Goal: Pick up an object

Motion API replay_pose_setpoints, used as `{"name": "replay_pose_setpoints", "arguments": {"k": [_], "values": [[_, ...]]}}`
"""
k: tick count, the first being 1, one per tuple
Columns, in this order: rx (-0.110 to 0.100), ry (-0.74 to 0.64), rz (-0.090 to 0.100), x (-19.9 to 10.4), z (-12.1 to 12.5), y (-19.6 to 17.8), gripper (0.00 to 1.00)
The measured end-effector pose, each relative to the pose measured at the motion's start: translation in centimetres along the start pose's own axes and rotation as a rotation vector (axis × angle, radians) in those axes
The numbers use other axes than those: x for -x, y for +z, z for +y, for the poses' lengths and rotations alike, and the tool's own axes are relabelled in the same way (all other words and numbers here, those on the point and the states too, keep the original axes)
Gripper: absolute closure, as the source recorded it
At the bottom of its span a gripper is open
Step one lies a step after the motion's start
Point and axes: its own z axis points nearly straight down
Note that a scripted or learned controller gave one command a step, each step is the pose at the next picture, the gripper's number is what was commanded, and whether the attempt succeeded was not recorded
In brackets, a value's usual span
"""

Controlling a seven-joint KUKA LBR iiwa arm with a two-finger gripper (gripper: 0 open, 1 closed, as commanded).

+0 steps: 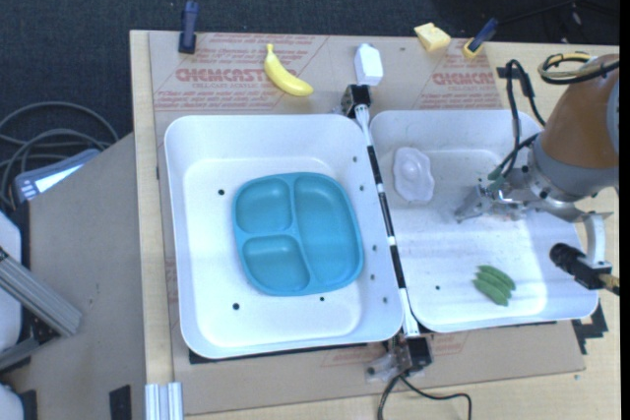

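In the right bin (463, 128), a pale translucent object (413, 174) lies near the back left. A green pod-like object (495, 285) lies toward the front right. My gripper (477, 200) hangs low over the middle of this bin, between the two objects and touching neither. It is open, with nothing between its fingers. The grey arm with its orange band (583, 118) reaches in from the right.
A blue divided plate (295, 233) sits in the left bin (197, 211). Behind the bins on the bench lie a yellow banana (285, 76), a small white item (368, 64) and a yellow block (431, 36). A black cable (516, 98) runs along the arm.
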Motion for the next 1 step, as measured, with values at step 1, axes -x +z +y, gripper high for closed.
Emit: {"name": "replay_pose_setpoints", "arguments": {"k": [1], "values": [[0.000, -0.001, 0.000, 2.76, 4.61, -0.80, 0.00]]}}
